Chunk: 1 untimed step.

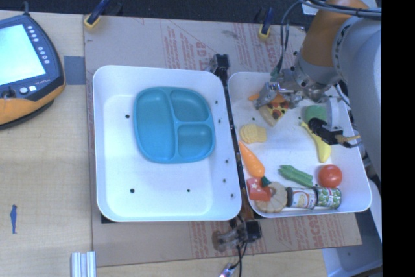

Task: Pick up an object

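My gripper (pixel 277 93) hangs low over the far left corner of the right bin (pixel 363 204), just above a small orange, brown and yellow toy (pixel 272 109); whether it touches the toy I cannot tell. The same bin holds a pale yellow ridged piece (pixel 253 133), a carrot (pixel 251 159), a banana (pixel 320 143), a green block (pixel 315 111), a green bean pod (pixel 296 174), a tomato (pixel 330 176), a small bottle (pixel 314 198), a tan round piece (pixel 276 198) and a red pepper (pixel 257 190).
The left bin (pixel 110 204) carries a blue divided plate (pixel 175 124). An orange-edged control tablet (pixel 26 71) lies at the bench's left edge. Clamps (pixel 97 13) (pixel 264 24) sit on the board's far edge. The grey arm (pixel 350 55) covers the right bin's far right side.
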Motion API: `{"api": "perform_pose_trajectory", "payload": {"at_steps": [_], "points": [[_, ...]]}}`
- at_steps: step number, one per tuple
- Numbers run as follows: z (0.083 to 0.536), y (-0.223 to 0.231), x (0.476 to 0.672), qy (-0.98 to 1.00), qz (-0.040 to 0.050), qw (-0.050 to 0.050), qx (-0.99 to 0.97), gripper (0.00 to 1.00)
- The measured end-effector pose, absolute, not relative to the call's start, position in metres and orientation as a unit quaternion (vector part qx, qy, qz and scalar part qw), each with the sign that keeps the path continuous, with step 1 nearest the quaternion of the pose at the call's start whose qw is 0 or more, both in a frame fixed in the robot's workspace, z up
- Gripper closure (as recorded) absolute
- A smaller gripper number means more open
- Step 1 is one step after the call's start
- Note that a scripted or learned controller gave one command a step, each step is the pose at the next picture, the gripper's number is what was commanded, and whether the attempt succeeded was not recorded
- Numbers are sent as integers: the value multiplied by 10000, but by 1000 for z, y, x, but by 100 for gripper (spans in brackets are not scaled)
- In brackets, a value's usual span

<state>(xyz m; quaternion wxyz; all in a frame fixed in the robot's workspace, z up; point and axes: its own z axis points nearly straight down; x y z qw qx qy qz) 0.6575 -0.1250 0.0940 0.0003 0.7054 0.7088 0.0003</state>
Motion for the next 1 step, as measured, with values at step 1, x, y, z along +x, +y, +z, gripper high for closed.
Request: {"api": "perform_pose_trajectory", "payload": {"at_steps": [1], "points": [[105,-126,658,7106,-11,-4,7036,100]]}}
